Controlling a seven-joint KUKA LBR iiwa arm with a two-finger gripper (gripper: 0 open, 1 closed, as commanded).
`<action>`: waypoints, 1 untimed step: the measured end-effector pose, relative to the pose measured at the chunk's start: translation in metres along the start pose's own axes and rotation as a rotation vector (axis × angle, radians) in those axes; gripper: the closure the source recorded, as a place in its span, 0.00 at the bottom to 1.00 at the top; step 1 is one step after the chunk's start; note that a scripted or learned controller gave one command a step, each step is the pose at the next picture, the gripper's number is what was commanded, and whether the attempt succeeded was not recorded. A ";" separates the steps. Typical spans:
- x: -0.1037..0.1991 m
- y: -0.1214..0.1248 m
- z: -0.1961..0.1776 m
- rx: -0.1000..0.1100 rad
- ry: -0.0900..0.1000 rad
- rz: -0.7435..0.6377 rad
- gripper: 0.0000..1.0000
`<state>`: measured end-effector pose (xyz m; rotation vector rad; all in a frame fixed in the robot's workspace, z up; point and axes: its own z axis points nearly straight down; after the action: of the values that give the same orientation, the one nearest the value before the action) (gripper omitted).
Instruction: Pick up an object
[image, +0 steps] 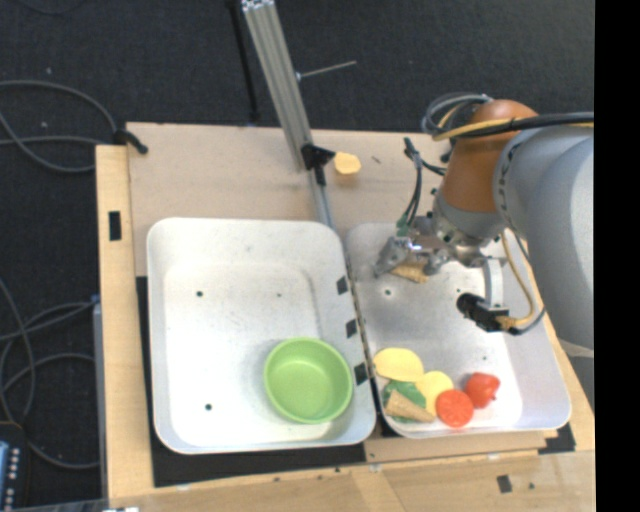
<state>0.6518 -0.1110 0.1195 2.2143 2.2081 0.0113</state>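
The claw hangs at the right bin's far end over a small tan piece; I cannot tell its state. Toy fruits crowd the near edge; a green bowl sits in the left bin.

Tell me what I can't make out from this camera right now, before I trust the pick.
- Gripper, camera view: too small and blurred to tell whether it holds the tan piece at its tip.
- Pile of small objects in the right bin: they overlap, so the lower ones are partly hidden.
- Arm: its base is cut off by the right edge.
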 end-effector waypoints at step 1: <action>-0.001 0.001 -0.010 -0.001 0.002 0.003 1.00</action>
<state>0.6522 -0.1114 0.1291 2.2175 2.2053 0.0142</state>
